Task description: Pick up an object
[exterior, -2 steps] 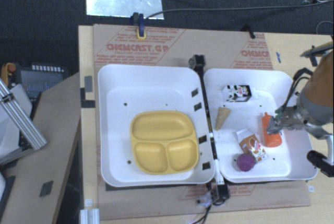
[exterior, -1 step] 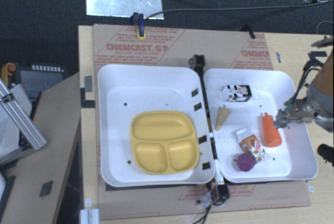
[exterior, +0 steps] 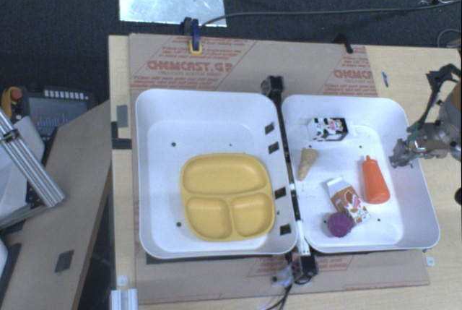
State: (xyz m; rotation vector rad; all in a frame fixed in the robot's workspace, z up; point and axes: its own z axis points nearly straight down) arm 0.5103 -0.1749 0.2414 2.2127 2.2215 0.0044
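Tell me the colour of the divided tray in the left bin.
Yellow; the divided tray shows plainly in the camera view, lying in the left bin.

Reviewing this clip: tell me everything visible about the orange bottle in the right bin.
The orange bottle looks like a small plastic squeeze bottle, with a rounded body and a narrower red-orange cap end. It lies on its side on the floor of the right bin, cap pointing toward the far wall, body toward the camera. It sits just right of the small carton, close but apparently not touching. The gripper is off to its right, apart from it.
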